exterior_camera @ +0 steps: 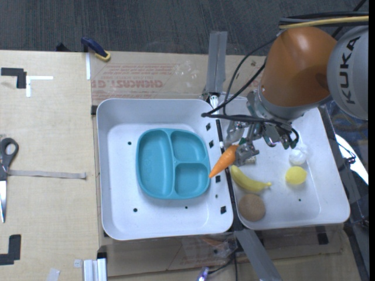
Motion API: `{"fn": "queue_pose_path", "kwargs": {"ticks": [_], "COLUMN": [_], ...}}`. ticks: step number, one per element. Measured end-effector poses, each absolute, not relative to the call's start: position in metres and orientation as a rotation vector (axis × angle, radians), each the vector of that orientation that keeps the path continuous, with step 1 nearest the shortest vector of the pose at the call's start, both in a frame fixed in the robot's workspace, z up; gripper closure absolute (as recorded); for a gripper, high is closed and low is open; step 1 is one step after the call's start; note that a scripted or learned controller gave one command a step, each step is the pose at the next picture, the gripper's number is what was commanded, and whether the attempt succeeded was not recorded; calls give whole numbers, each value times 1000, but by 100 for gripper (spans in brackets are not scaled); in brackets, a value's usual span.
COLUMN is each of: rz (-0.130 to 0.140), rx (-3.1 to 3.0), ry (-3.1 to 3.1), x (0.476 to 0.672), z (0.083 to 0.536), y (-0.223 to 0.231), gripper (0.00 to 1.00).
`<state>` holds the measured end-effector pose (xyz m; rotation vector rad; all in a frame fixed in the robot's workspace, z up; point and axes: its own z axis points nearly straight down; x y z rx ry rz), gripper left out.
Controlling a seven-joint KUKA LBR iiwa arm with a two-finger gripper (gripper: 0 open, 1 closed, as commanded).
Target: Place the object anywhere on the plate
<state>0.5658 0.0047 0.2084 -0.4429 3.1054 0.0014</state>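
Observation:
A teal divided plate (173,163) lies in the left bin (117,215). An orange carrot (222,161) hangs tilted over the divider between the two bins, its pointed tip just off the plate's right rim. Its thick upper end sits between the fingers of my gripper (241,150), which is shut on it. The gripper hangs below the arm's orange band (296,66), over the left part of the right bin (328,212).
In the right bin lie a yellow banana (250,180), a lemon (296,175), a small white object (299,156) and a brown round fruit (252,207). Scissors (6,160) lie on the bench at far left. Cables run from the arm over the bins' back edge.

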Motion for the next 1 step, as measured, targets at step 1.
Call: {"fn": "queue_pose_path", "kwargs": {"ticks": [1], "rz": [1], "rx": [-442], "ry": [3106], "x": [566], "z": [209], "y": [4], "gripper": [0]}}
